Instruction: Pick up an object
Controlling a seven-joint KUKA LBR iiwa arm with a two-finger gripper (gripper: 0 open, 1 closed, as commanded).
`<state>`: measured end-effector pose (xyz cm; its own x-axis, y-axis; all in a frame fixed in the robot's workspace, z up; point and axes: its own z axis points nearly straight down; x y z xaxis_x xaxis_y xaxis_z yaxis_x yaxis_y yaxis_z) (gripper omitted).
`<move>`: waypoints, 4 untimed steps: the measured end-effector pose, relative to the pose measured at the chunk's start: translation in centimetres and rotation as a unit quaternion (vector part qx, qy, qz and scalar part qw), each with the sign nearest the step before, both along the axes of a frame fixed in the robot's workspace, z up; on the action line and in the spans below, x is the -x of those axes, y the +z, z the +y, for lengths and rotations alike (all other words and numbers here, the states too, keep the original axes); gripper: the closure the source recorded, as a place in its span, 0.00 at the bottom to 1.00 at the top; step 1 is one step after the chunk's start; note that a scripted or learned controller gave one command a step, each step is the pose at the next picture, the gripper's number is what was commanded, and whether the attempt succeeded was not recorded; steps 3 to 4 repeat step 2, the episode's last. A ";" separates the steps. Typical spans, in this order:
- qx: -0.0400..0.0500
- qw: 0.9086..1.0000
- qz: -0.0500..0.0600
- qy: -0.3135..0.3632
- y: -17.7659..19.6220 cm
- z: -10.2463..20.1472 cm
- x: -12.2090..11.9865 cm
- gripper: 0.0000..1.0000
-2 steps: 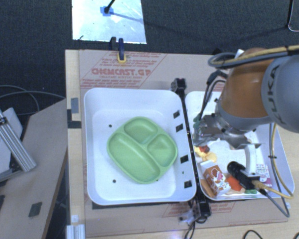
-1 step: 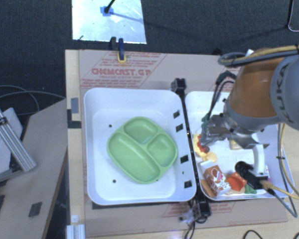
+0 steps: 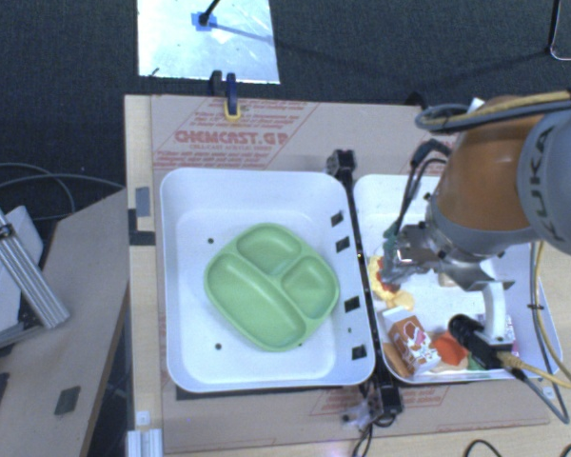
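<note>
Where the right bin [image 3: 376, 203] meets the left bin [image 3: 190, 208], a few small things lie close together near its front corner. You can see a small yellow thing [image 3: 398, 300] by the right bin's left wall. Just in front of it lies a little box [image 3: 411, 343] with red, white and brown on it. An orange-red thing [image 3: 451, 350] lies right beside the box, touching it.

The gripper [image 3: 392, 260] is down low in the right bin, just behind the yellow thing and very close to it. You cannot tell if its grip is wide or closed, and you cannot tell if it holds anything. The grey and orange arm [image 3: 500, 184] bends over the back of this bin.

Look at the left bin now. A green plate [image 3: 271, 286] with three parts lies flat in its middle. Both bins sit on brown cardboard [image 3: 238, 136] with red letters. A blue and yellow clamp [image 3: 230, 93] grips the far edge of the cardboard.
</note>
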<state>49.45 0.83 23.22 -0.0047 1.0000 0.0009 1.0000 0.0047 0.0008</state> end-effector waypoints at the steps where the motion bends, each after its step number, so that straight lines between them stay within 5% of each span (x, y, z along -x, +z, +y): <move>1: 0.000 1.000 0.001 -0.002 -1.6 -0.3 -0.3 1.00; 4: 0.000 1.000 -0.001 0.000 0.0 0.5 0.2 1.00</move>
